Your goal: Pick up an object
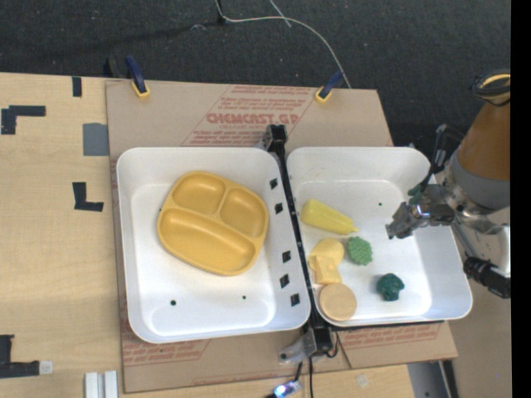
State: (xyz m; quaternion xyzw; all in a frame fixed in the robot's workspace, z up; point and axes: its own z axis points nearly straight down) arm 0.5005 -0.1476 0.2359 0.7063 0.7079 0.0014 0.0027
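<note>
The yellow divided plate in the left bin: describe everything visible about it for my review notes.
The yellow divided plate is a rounded, glossy, plastic-looking dish with three compartments: one long one along its lower-left side and two smaller ones toward the upper right, split by raised ridges. It lies flat and right side up on the floor of the left bin, turned at a slant to the walls, sitting toward the upper middle. Nothing lies in it, and apart from the bin floor nothing touches it.

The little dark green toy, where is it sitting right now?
The dark green toy lies in the right-hand bin, near its front right corner, just right of the round tan disc and below the lighter green piece.
</note>
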